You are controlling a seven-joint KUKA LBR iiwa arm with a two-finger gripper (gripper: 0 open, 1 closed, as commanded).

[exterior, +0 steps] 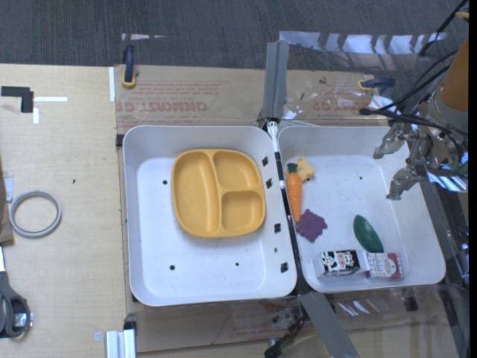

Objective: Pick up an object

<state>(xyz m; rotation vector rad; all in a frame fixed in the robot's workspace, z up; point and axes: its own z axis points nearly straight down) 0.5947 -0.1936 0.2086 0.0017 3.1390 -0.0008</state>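
A grey robot arm readies a pick over the right bin (428, 271) of two white bins on a workbench. Nearest the camera, against that bin's front wall, a small black-and-white carton (340, 262) lies touching a pink-and-white carton (384, 265). Just beyond them rests a dark green leaf-shaped piece (367, 233), with a purple toy (311, 225) further toward the bin's left wall. Along that left wall lies an orange carrot (294, 192), and a small yellow item (304, 169) sits just behind it. Over the bin's far right corner hangs the gripper (399, 170), its two fingers spread apart with nothing between them, well apart from every object. In the left bin (141, 267) sits a yellow divided plate (219, 192).

No object has yet been picked. The green piece looks the nearest free-standing candidate; a clean try would likely mean centring over it, turning the fingers across its narrow width, and descending fully before closing. The touching cartons by the front wall seem harder to grip singly.
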